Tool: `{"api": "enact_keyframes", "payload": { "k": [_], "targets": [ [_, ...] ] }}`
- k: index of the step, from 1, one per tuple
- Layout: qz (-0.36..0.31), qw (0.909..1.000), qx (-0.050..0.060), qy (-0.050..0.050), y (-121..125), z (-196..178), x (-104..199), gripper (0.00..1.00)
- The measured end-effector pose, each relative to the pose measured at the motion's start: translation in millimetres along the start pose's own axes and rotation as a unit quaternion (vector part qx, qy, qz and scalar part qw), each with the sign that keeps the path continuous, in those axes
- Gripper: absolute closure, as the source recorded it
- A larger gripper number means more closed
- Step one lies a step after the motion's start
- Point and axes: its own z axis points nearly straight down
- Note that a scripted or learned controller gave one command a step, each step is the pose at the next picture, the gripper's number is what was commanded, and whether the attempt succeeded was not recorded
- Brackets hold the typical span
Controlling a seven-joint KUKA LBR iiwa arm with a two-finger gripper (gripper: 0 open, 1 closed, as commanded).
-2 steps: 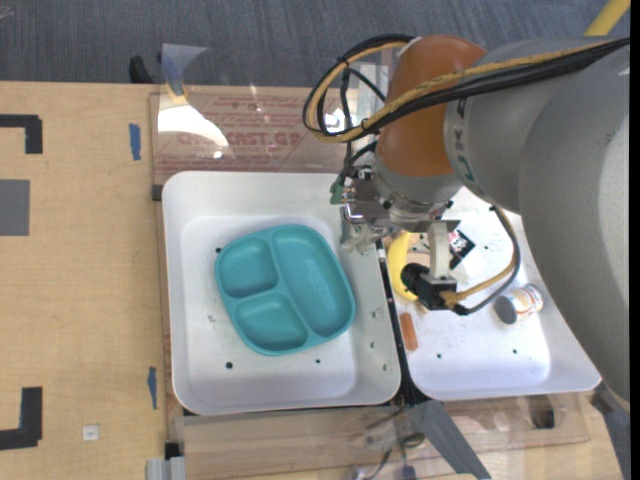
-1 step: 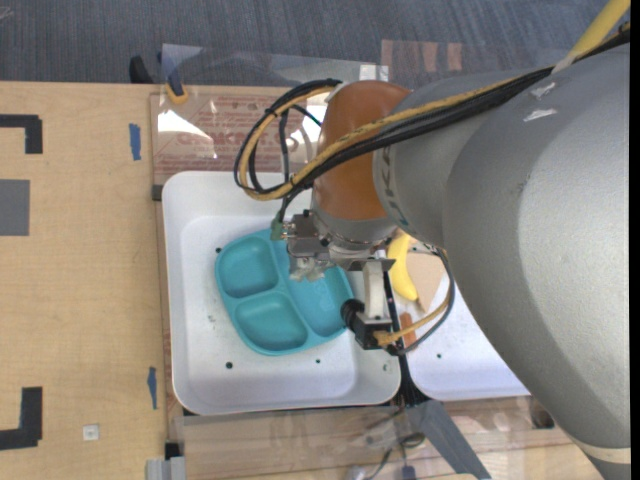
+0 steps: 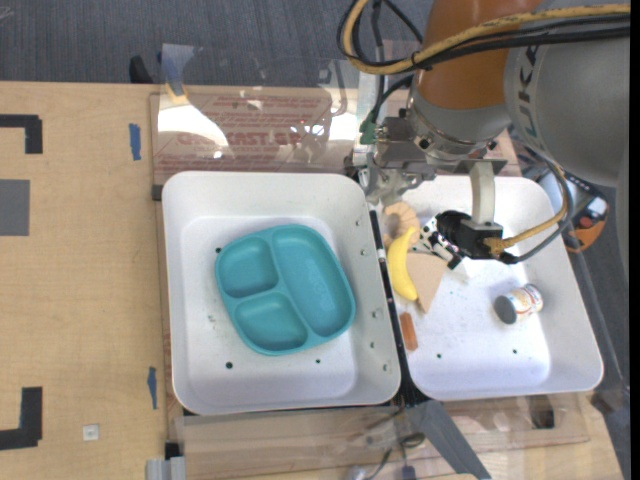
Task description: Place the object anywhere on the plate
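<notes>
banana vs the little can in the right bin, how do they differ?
The banana is yellow, long and curved; the can is short, cylindrical and silvery with a dark end. The banana lies along the bin's left wall, under the gripper; the can lies on its side in open floor towards the right. Both lie in the right bin, not on the teal plate.

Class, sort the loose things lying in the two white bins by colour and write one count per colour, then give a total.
Teal: 1, the divided plate
Yellow: 1, the banana
Tan: 1, the wedge
Orange: 1, the small stick
White and grey: 1, the small can
Total: 5
</notes>
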Motion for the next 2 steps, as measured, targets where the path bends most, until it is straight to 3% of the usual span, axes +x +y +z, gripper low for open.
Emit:
{"api": "enact_keyframes", "payload": {
  "k": [1,2],
  "targets": [
    [-0.004,0.9999,0.015,-0.002,-8,152,35,1.00],
    [-0.001,1.0000,0.002,0.000,-26,66,5,1.00]
  ]
}}
